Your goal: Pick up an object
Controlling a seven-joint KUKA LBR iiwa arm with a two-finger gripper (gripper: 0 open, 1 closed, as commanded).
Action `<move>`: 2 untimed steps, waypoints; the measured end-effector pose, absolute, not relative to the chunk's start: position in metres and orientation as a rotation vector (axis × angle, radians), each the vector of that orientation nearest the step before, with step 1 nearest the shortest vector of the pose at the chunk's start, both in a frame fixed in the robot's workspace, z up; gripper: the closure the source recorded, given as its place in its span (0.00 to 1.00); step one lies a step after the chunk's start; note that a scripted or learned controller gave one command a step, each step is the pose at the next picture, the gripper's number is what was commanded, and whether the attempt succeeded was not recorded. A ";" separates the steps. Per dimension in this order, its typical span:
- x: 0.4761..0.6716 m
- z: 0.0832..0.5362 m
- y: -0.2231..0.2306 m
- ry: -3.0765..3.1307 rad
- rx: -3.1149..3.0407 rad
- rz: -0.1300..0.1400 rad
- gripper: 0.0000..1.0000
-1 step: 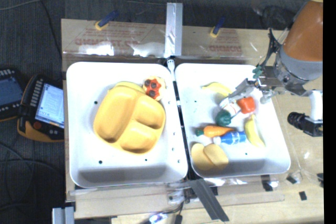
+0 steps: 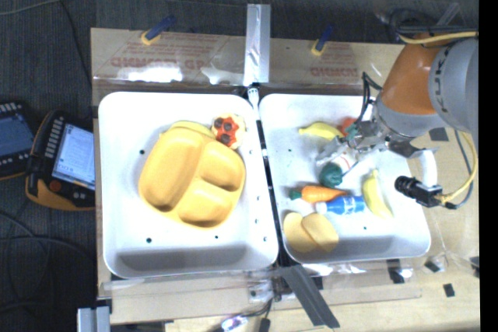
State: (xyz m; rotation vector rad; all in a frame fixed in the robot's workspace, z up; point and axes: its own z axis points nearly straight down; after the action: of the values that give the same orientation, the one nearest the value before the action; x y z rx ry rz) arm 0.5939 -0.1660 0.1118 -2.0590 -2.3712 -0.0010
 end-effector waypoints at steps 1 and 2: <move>0.564 0.090 -0.161 -2.386 -2.062 -0.009 0.00; 0.565 0.100 -0.160 -2.387 -2.061 -0.014 1.00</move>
State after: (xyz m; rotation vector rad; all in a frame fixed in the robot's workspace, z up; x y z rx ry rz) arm 0.5653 -0.1599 0.1003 -2.0608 -2.3866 -0.0137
